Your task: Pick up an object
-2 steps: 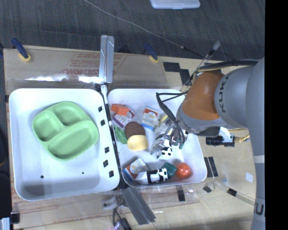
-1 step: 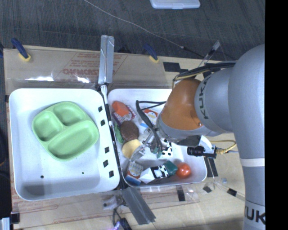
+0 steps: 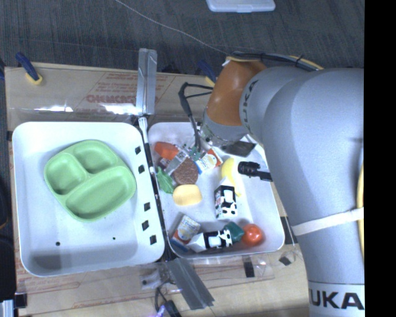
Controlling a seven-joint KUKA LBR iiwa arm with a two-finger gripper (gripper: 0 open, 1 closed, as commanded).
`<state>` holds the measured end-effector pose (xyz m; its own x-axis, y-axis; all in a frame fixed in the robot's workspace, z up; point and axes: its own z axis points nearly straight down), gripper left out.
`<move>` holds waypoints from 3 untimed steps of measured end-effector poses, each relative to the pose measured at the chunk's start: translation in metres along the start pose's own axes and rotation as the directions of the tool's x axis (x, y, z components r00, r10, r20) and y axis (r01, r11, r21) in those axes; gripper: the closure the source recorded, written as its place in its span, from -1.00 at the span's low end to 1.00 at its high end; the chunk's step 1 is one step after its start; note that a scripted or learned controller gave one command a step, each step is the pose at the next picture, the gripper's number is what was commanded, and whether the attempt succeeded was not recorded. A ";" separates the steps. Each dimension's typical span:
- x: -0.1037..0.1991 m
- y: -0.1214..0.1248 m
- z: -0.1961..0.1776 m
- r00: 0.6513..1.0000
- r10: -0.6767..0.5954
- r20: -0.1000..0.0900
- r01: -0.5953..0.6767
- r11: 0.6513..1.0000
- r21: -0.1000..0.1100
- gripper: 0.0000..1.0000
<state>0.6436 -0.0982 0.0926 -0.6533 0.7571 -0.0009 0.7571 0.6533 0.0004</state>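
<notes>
As the arm reaches into the right bin (image 3: 267, 213), your gripper (image 3: 199, 150) sits low among the toys, its grip impossible to read (the wrist hides it). A brown patty (image 3: 185, 174) lies just below-left, an orange piece (image 3: 166, 149) left. Two cow-print cartons (image 3: 226, 202), one yellow lump (image 3: 187, 195). One green tray (image 3: 90, 179) occupies the left bin (image 3: 31, 247).

A green divided plate (image 3: 90, 178) is sitting in the left white bin (image 3: 37, 247), kinda toward its upper half. Blue clamps (image 3: 29, 67) are gripping the cardboard-looking bench top (image 3: 74, 86) at upper left, and a white box (image 3: 240, 5) is lying at the top edge.
</notes>
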 end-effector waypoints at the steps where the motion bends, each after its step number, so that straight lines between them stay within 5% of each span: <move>1: 0.001 0.002 -0.010 1.000 -0.009 0.000 0.009 1.000 0.002 1.00; 2: 0.086 0.027 -0.105 0.994 0.107 0.004 -0.107 0.994 -0.008 1.00; 3: 0.081 0.058 -0.177 0.985 0.170 0.002 -0.170 0.985 -0.005 1.00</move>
<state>0.6340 0.0012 0.2699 -0.5153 0.8570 -0.0029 0.8570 0.5153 0.0053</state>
